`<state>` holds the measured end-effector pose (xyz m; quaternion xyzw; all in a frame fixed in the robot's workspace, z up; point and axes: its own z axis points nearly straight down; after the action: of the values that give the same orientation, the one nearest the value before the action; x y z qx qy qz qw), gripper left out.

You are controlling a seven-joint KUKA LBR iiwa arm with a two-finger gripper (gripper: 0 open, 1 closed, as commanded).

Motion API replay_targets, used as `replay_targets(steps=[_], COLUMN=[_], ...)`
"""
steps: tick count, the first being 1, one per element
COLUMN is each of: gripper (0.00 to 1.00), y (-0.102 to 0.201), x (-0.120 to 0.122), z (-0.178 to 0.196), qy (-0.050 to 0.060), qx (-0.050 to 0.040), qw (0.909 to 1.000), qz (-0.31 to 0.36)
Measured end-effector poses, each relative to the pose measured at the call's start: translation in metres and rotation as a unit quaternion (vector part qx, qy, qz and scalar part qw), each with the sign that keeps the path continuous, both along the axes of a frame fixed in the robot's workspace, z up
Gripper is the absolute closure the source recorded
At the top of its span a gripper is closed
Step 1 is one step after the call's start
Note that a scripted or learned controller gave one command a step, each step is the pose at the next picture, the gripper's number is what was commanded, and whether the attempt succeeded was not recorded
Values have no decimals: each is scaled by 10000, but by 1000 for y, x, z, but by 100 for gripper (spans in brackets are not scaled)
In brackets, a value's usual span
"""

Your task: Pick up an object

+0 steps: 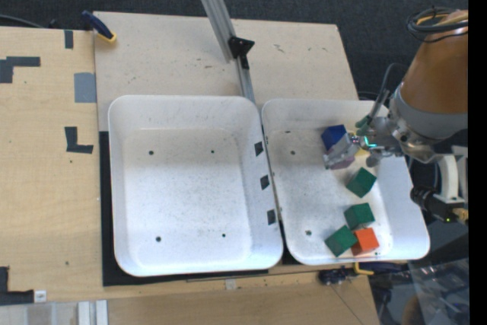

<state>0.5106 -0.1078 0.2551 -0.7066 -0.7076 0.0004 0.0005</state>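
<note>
Presently, in the camera view, the arm (434, 87) is seen reaching in from three o'clock, and its end effector (351, 148) is lowered over the upper part of the right bin (304, 125). A blue block (332, 136) lies just beside it at about eleven o'clock, touching or nearly touching the tip, which suggests it has been singled out for the pick. Whether the end effector is spread or closed cannot be told, and no block can be said to be held.

Further blocks are gathered toward five o'clock in that bin: a green block (362, 182) near the tip, a second green one (358, 215), a third (341, 241) and an orange block (366, 240) touching it. The left bin (122, 164) sits alongside on the desk (167, 49), presumably kept as the drop place.
</note>
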Motion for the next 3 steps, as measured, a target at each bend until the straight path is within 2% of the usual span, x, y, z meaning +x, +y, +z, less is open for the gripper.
replay_targets(steps=[1,3], gripper=[0,0], y=[-9,-2], x=[1,3], z=[-56,-158], qy=[31,37], qx=[1,6], qw=[10000,10000], qz=[-10,-5])
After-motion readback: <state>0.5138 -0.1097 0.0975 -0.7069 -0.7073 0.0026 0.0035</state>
